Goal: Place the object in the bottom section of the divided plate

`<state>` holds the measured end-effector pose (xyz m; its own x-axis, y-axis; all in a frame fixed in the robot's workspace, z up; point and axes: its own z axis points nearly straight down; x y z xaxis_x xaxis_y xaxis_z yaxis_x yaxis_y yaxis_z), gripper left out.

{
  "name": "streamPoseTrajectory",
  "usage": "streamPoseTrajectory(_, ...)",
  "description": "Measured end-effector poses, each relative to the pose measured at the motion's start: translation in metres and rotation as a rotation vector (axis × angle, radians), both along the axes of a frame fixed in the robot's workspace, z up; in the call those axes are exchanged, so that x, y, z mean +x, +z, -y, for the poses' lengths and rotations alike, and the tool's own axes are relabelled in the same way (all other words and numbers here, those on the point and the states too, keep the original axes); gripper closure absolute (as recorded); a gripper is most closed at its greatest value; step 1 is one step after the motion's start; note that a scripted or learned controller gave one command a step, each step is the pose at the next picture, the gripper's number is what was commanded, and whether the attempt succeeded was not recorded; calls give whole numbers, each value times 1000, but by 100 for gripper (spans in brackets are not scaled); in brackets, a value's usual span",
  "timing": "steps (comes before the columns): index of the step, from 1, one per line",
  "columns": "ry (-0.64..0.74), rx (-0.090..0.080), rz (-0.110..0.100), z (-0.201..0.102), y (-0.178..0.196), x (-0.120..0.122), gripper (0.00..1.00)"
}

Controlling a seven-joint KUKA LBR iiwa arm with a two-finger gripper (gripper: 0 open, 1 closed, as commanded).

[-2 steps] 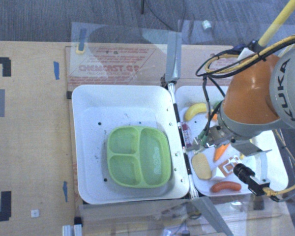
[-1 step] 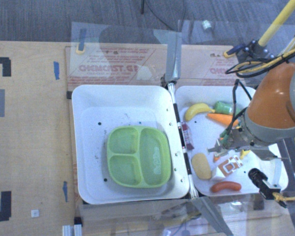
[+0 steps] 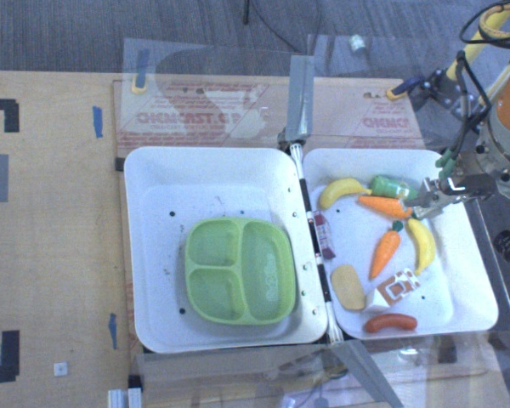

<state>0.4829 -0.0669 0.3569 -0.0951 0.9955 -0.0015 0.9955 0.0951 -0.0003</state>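
A light green divided plate lies in the left bin, with two small sections on its left and one long section on its right; nothing lies in them. My gripper hangs low over the right bin, near its right wall. It sits just beside the tip of an orange carrot and above a yellow banana. Nothing shows between the gripper and these toys that tells a hold.
The right bin also holds a second banana, a green toy, a second carrot, a tan potato-like piece, a white and orange block and a red sausage. A grey divider stands behind the bins.
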Motion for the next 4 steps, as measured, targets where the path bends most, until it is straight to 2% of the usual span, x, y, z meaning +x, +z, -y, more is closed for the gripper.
streamPoseTrajectory(1,-147,1,-4,-151,-83,-4,100)
streamPoseTrajectory(2,157,2,-4,-148,-165,-4,100)
streamPoseTrajectory(3,215,2,-3,-107,-174,-4,100)
streamPoseTrajectory(4,211,1,-2,-105,-165,-3,100)
